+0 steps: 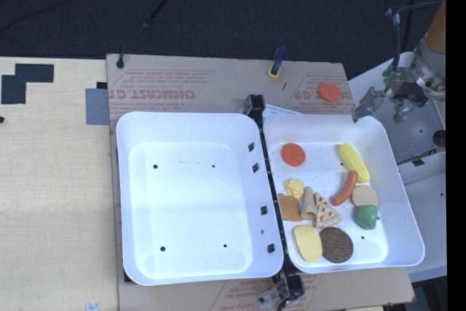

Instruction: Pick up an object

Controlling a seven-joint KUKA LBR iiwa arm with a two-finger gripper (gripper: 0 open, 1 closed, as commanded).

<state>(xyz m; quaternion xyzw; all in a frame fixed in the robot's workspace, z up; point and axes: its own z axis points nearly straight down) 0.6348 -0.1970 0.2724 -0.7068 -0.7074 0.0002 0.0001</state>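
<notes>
Pale wood surface (pixel 51 193) at far left, w/ black L-shaped marks and a grey square (pixel 95 105) near the cardboard's edge. Brown cardboard sheet (pixel 182 84) under both bins, printed red lettering upside down. Left bin (pixel 125 193): white, shallow, a few small dark dots on its floor. Black clips along the seam betw. the two bins. Blue-and-yellow clamp (pixel 277 63) at the cardboard's back edge, just right of centre.

Right bin (pixel 404 229): white, carrying all the toy food but one pc. At its left side, red-orange disc (pixel 293 154) toward the back; below it a small yellow chunk (pixel 294 187) touching an orange-brown block (pixel 289 207). Just beside those, a tan wedge (pixel 309 202) and a pizza slice (pixel 325 211), packed close. Toward the front, yellow oval (pixel 307 242) next to a dark brown patty (pixel 336 245), touching or nearly so. Further right: corn cob (pixel 353 162) lying at a slant, sausage (pixel 344 188) below it, then a beige bun-like pc (pixel 364 196) w/ a green pepper (pixel 367 216) right against it.

Orange lump (pixel 329 92) outside the bin, on the cardboard behind its back rim.

Grey arm (pixel 426 73) at upper right, off the bin's back-right corner, well apart from the food cluster. State of jaws: can't tell from this angle; nothing seen betw. them.
</notes>
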